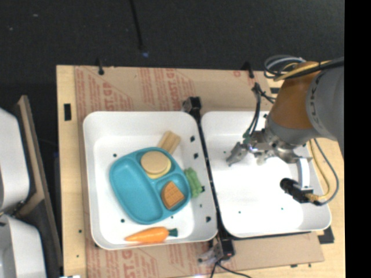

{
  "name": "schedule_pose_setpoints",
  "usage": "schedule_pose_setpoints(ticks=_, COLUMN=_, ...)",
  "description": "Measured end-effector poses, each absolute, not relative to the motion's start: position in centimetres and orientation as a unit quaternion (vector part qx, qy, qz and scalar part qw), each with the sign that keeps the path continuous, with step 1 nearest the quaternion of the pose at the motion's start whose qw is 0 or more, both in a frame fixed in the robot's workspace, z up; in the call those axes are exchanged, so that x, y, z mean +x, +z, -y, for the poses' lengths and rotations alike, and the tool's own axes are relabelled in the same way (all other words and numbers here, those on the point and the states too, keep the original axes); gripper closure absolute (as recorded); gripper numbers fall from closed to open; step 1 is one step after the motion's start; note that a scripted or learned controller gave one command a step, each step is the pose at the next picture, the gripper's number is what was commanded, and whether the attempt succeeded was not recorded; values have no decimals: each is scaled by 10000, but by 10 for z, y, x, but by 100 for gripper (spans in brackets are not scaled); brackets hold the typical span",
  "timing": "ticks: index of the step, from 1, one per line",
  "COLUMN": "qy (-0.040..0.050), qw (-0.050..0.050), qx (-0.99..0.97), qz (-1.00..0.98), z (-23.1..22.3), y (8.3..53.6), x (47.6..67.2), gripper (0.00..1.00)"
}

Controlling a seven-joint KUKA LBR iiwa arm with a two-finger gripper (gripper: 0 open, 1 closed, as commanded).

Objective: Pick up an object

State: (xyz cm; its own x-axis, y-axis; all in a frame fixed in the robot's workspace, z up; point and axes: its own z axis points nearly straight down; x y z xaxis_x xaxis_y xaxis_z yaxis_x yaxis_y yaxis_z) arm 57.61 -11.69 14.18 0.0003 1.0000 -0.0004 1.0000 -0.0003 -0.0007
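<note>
White plastic, two shallow bins side by side on a pale wooden tabletop (72,172) with a sheet of printed cardboard (145,86) under them. The left bin (95,138) holds all the playthings. A turquoise divided tray (130,193) lies at a slant in the middle of it. On the tray's upper compartment sits a round tan disc (156,163), like a toy biscuit, and in the compartment just below that disc rests a small orange-brown waffle-textured piece (173,194). A light wooden block (169,141) pokes out from behind the tray's top edge, touching the disc's side. A green piece (193,182) is wedged between the tray's right edge and the bin wall. Below the tray, near the bin's front rim, a toy carrot (152,234) lies flat, its green tip pointing away from the tray.

The right bin (255,219) has the arm over it. The grey arm with its orange band (290,106) comes in above the bin's far corner, and the hand (250,152) hangs over the bin's upper left area, well apart from the tray. Its two fingers (235,154) look spread apart, with nothing between them. A black cable end (293,190) dangles beside the wrist, over the bin's right side.
</note>
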Motion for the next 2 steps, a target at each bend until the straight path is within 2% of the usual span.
schedule_pose_setpoints(ticks=1, qy=-21, qw=-22, qx=-7065, qz=7077, z=94, y=204, x=567, gripper=0)
schedule_pose_setpoints(ticks=2, qy=-24, qw=-23, qx=-7005, qz=7136, z=70, y=264, x=542, gripper=0)
